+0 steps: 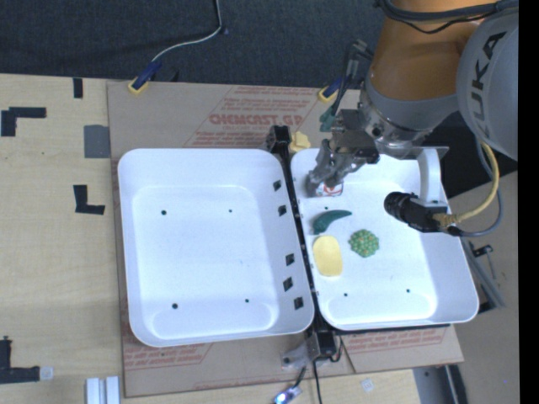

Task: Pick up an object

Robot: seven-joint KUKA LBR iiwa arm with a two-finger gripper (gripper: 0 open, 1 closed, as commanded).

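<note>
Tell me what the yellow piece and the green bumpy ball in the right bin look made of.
Yellow piece: probably smooth plastic or rubber, judging by its even colour and soft sheen. Green ball: likely moulded plastic or rubber, matte, with a knobbly surface. Neither is certain.

Table (pixel 50 251) top is pale wood with black tape marks; a brown printed cardboard sheet (pixel 244 112) lies on it. Dark carpeted floor (pixel 101 15) behind, crossed by a thin grey cable (pixel 215 11). Lighting even
</note>
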